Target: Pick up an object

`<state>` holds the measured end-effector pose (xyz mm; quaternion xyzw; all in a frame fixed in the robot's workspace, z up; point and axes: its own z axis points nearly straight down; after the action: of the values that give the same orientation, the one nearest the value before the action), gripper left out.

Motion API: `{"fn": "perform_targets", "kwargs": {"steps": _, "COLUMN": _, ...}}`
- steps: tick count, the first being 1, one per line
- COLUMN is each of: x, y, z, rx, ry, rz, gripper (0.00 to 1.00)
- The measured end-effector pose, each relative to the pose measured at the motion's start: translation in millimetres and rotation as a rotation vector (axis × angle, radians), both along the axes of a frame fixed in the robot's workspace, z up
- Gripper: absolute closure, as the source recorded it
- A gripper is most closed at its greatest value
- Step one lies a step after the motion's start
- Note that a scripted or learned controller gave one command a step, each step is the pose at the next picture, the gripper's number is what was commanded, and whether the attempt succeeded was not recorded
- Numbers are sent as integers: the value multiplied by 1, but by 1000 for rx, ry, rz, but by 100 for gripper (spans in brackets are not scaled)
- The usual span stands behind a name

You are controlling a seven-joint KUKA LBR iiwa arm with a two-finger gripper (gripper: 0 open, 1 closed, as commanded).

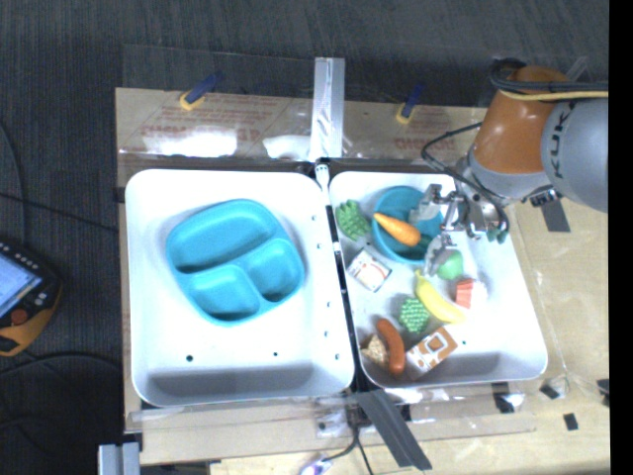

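The claw (445, 228) hangs low over the right bin (514, 295), a cluster of grey metal parts below the arm's orange band (514, 137); whether it is spread or pressed together cannot be told from this slanted view, and nothing can be seen pinched in it.

Just beneath its tip lies a small round green ball (451, 263), smooth and pale, so close that touching or apart cannot be judged. Immediately to the claw's left sits a deep blue bowl (396, 206) of glossy plastic, with a tapered orange carrot (398, 229) lying across its rim. Just below the ball rest a small red-and-white block (465, 291) and a curved yellow banana (437, 299). A little further down from the claw is a knobbly green piece (415, 314) with a bumpy surface, then a glossy reddish-brown sausage (391, 344) and a small printed orange-and-white carton (432, 351) near the bin's front wall. Left of the claw, beyond the bowl, lie a leafy, ruffled green vegetable (351, 218) and a flat white square packet (368, 270).

Well away to the claw's left, the left bin (158, 364) holds a light blue divided tray (234, 257) with rounded corners and three shallow compartments. Both bins are smooth white plastic on a pale wooden tabletop (584, 305).
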<state>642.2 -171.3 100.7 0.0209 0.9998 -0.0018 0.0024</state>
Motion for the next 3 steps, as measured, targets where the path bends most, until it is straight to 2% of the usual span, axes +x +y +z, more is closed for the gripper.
{"fn": "perform_targets", "kwargs": {"steps": 1, "x": -43, "y": -11, "z": -7, "rx": -2, "ry": -15, "rz": -40, "gripper": 0}}
{"fn": "perform_targets", "kwargs": {"steps": 2, "x": 3, "y": 37, "z": -13, "rx": 2, "ry": 60, "rz": -71, "gripper": 0}}
{"fn": "perform_targets", "kwargs": {"steps": 3, "x": -48, "y": -55, "z": -12, "rx": -3, "ry": -6, "rz": 6, "gripper": 0}}
